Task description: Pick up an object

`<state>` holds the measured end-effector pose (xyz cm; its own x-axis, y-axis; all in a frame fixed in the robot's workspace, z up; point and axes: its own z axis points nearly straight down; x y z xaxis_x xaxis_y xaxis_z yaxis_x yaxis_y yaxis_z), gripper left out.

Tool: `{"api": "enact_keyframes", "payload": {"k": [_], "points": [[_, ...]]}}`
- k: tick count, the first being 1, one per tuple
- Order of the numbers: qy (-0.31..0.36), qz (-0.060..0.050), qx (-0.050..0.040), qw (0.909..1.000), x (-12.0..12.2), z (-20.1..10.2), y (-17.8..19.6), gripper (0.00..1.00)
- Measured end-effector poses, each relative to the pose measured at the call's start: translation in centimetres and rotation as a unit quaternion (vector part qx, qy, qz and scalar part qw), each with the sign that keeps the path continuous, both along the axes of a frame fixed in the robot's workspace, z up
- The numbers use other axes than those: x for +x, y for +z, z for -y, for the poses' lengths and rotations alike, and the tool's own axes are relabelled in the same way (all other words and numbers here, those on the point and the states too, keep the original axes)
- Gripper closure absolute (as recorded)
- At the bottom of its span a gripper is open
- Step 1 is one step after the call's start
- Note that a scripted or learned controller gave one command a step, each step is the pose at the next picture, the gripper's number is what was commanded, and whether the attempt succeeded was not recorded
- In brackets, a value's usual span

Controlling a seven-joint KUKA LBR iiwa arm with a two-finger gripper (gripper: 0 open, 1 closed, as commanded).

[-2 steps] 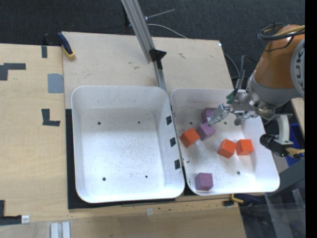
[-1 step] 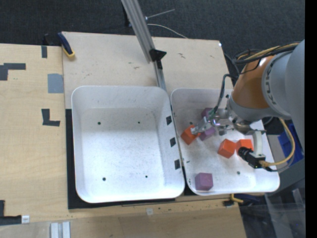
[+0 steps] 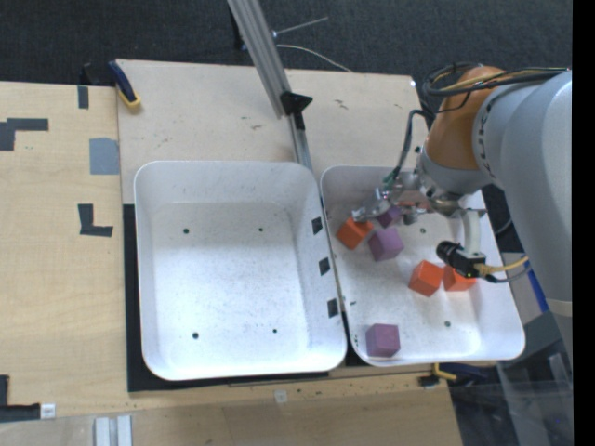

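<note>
- The gripper (image 3: pixel 392 207) is down in the right bin (image 3: pixel 483 342), toward its far-left part, with the grey arm and orange band coming in from the right above it.
- Two blocks lie right at the fingertips — an orange block (image 3: pixel 352 233) to the left and slightly nearer, and a purple block (image 3: pixel 386 243) just on the near side. Both look to be touching or almost touching the gripper's tip; which one sits in line between the fingers cannot be made out.
- Whether the fingers are spread or closed cannot be told from here: the tip is small, dark and mixed in with cables and a bit of purple that may belong to another block or to the one already named.
- No block is visibly between the fingers, so I judge nothing to be held yet.
- Other candidates are farther off: an orange cube (image 3: pixel 425 278) and an orange piece (image 3: pixel 457 280) beside it lie to the near right, and a second purple cube (image 3: pixel 382 339) sits well apart at the near edge of the bin.
- The blocks are roughly cubic, so no long axis matters — what counts is that the nearest targets lie to the near-left of the tip, close to the wall shared with the left bin (image 3: pixel 149 249).
</note>
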<state>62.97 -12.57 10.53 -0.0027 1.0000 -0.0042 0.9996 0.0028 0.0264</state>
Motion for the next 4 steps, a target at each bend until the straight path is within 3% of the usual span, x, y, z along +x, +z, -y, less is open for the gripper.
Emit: {"api": "enact_keyframes", "payload": {"k": [1,2,3,4], "points": [[0.000,-0.011,0.0019,0.9999,-2.6,-1.2,5.0,0.00],[-0.001,-0.005,0.0002,1.0000,-3.8,-2.4,0.9,0.00],[-0.003,-0.003,-0.0025,1.0000,-3.8,-2.1,1.9,1.00],[-0.003,-0.002,-0.0030,1.0000,-3.7,-2.0,1.9,0.00]]}}
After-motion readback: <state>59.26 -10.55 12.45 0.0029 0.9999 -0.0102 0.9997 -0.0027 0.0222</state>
